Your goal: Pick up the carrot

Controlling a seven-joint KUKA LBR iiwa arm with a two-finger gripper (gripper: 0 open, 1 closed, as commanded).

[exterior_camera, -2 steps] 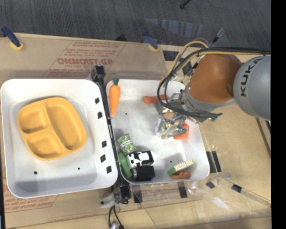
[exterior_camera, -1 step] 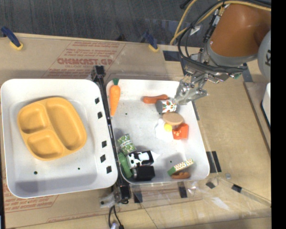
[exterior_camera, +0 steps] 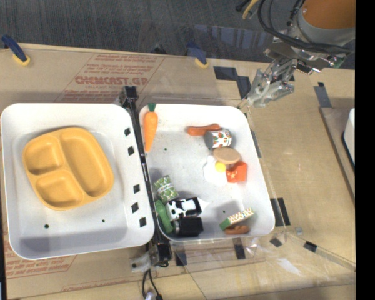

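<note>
While gripper (exterior_camera: 270,87) hovers, carrot (exterior_camera: 150,127) lies (untouched).

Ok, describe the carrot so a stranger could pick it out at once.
Find the right-hand white bin. Look in its top left corner, against the divider between the bins. The carrot lies there lengthwise: a long orange cone with a green top, set apart from the other small toys.

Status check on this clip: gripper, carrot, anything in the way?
Gripper above right bin's far right corner, nothing between fingers. Carrot lying at right bin's far left corner, untouched. Nothing on it.
</note>
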